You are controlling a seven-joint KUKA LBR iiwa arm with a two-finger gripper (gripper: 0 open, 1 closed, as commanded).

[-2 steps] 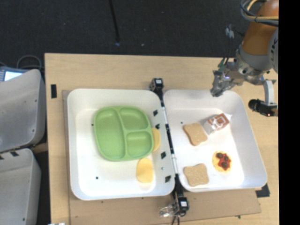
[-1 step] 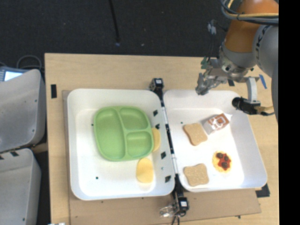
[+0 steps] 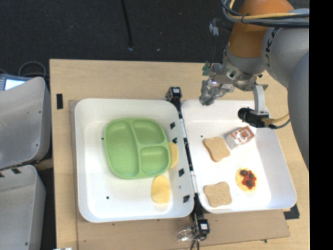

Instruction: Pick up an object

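Toward the upper right of the frame, the gripper [image 3: 208, 95] hangs over the far left corner of the right bin [image 3: 276, 191]; whether it is spread or pressed together cannot be told from this angle, and nothing shows between its tips. Below it and to the right in that bin lie a slice of bread [image 3: 216, 148], with a small clear packet [image 3: 240, 136] just beside it to the upper right. Lower down sit a second slice of bread [image 3: 217, 194] and, near it on the right, a round cracker with red topping [image 3: 246, 179]. Across the divider, the left bin [image 3: 88, 202] bears a green divided tray [image 3: 137, 147], with a yellow piece [image 3: 161, 189] just below its lower right corner.
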